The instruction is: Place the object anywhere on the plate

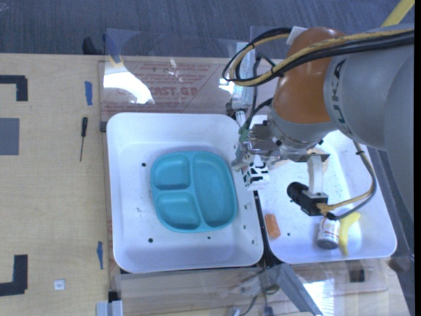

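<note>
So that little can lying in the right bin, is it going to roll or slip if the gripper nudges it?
Probably it rolls. The can looks round-bodied and lies on its side on the smooth white floor of the right bin, so a sideways push could send it off. The banana right beside it may stop it. Its metal-looking skin may be slippery.

Left of the fingers (248,166), the open floor of the left bin (125,189) runs up to the blue plate (194,191), whose three compartments lie bare. Just below the fingers stands the ridge where both bins meet. Right of them, an orange piece (272,226), a small can (328,232) and a yellow banana (348,229) crowd the right bin (375,242).
</note>
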`<act>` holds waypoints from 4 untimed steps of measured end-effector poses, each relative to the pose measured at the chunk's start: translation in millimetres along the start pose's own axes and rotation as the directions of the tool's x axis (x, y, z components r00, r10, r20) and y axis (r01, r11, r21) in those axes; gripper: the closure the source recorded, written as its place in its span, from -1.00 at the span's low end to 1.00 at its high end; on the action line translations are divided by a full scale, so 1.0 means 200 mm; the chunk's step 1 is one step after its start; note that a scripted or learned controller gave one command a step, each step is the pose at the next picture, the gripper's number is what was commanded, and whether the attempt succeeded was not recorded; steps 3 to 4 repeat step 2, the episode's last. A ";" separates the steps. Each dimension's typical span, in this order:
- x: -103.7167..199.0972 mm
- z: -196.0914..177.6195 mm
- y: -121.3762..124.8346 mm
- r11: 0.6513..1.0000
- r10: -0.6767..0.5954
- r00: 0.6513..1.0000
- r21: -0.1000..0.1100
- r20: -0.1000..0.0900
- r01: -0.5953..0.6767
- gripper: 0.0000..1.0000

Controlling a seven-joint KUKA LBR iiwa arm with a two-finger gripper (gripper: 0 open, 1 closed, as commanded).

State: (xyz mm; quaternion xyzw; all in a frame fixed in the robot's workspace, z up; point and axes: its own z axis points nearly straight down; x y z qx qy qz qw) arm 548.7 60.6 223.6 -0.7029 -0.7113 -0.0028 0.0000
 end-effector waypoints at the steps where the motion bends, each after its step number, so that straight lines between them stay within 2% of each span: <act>1: 0.16 0.05 -0.10 1.000 0.006 1.000 0.009 0.003 -0.006 1.00; 2: 0.15 0.05 -0.10 1.000 0.008 1.000 0.008 0.004 -0.008 -1.00; 4: 0.15 0.05 -0.10 1.000 0.008 1.000 0.008 0.004 -0.008 -1.00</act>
